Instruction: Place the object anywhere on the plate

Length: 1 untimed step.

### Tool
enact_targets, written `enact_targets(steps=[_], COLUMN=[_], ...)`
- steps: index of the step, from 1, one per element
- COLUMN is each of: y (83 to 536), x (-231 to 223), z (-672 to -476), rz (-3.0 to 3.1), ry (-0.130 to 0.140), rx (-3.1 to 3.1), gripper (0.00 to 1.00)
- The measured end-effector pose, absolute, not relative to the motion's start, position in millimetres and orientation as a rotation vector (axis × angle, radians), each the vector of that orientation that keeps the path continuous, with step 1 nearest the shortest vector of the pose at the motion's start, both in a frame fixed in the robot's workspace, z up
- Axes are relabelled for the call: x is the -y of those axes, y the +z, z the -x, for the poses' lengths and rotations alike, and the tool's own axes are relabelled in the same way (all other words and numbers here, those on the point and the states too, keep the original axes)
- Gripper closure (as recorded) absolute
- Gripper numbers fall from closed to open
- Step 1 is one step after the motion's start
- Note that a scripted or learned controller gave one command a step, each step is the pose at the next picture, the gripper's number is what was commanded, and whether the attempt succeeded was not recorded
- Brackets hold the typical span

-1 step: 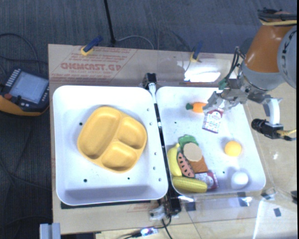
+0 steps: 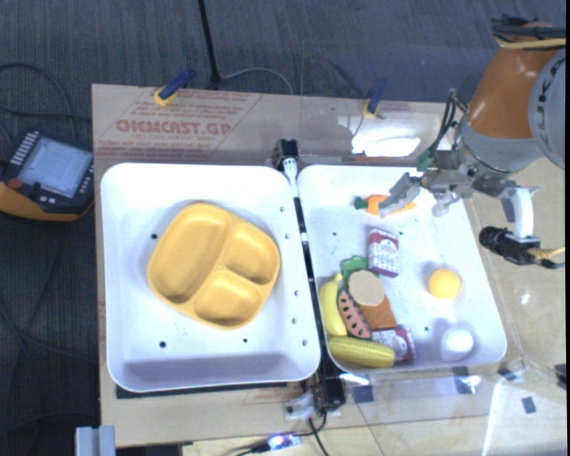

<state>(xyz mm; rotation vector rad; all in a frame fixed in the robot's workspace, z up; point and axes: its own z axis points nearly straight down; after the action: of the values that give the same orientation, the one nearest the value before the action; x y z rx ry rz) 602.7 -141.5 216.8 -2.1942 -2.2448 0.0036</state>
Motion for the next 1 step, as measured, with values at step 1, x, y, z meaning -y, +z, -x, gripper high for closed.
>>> enact_targets(steps=[1], y=[215.2], x=[118.4], z=[-517.6], rz=[2.162], ry=[0.006], rx=[2.274], gripper=[0.0])
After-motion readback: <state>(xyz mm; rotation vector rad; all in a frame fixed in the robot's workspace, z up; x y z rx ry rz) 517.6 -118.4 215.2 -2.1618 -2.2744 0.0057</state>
